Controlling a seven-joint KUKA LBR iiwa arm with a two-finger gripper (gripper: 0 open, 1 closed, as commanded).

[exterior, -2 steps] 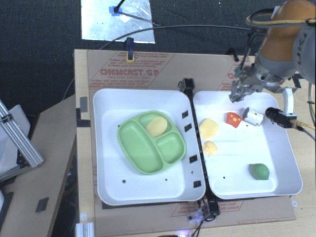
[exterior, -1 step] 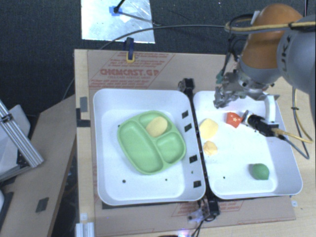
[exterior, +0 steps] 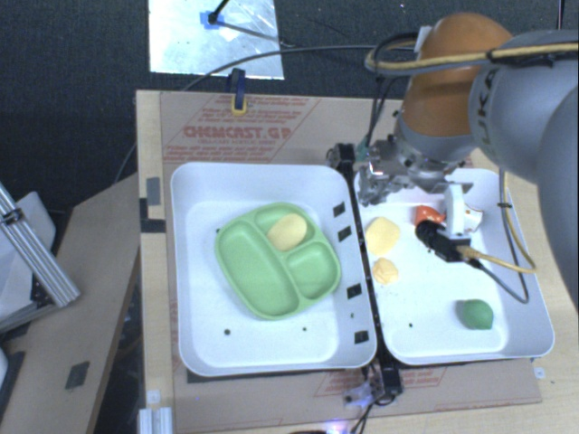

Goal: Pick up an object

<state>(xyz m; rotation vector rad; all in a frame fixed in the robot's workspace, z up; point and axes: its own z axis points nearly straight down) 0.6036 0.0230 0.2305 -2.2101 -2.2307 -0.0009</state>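
My gripper [exterior: 373, 191] hangs over the back left corner of the right bin [exterior: 516, 319], close to the divider between the bins. Just in front of it lies a pale yellow object [exterior: 383, 235], and a smaller yellow lump [exterior: 385, 270] sits a little nearer the front. An orange-red object [exterior: 427, 214] lies to the gripper's right, partly hidden by the wrist. A green object [exterior: 475, 314] rests near the right bin's front right. Nothing shows between the fingers.
The left bin [exterior: 204, 333] holds a green divided plate [exterior: 262, 274] with a yellow object [exterior: 289, 231] in its upper compartment. Black clips line the divider [exterior: 355, 242] between the bins. The arm's bulk covers the right bin's back edge.
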